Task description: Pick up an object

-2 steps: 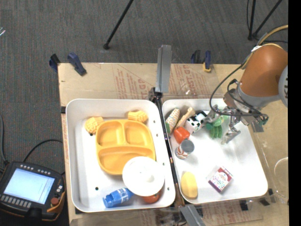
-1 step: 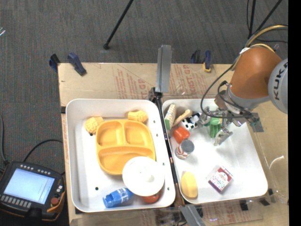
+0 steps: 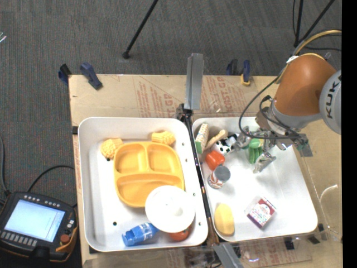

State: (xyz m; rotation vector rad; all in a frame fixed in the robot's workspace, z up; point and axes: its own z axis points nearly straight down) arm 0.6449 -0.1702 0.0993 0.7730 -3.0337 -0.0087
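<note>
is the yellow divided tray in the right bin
No, the yellow divided tray lies in the left bin, partly under a white round lid.

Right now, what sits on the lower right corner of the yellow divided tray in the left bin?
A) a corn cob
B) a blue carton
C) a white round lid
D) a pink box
C: the white round lid overlaps the lower right corner of the yellow divided tray; the blue carton lies below the tray on the left bin floor.
</note>
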